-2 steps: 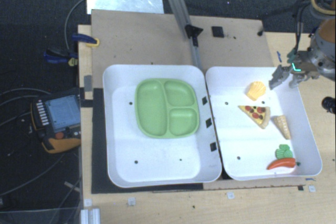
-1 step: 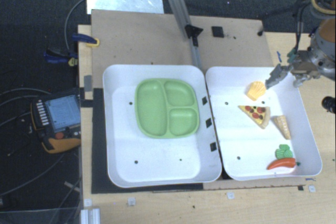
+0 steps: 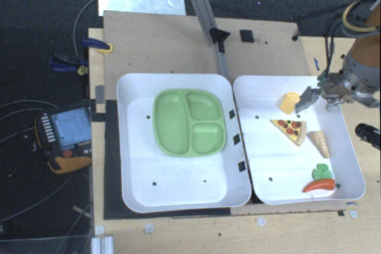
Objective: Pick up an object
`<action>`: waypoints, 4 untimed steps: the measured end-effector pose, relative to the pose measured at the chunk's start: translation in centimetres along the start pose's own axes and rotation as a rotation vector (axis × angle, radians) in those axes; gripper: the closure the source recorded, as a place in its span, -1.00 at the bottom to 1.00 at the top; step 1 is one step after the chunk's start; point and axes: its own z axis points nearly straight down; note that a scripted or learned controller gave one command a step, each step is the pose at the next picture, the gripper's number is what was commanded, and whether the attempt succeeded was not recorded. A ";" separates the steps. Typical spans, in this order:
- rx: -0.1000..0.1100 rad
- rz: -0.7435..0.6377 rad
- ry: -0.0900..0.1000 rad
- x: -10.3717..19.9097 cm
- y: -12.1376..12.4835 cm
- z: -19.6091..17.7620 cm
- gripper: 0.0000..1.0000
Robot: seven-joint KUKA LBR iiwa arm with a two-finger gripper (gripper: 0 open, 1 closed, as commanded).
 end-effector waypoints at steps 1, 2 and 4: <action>0.000 0.000 0.000 0.4 0.0 4.2 -1.00; 0.000 0.000 0.001 0.9 0.3 10.4 -1.00; -0.008 -0.003 -0.001 0.9 0.5 2.5 1.00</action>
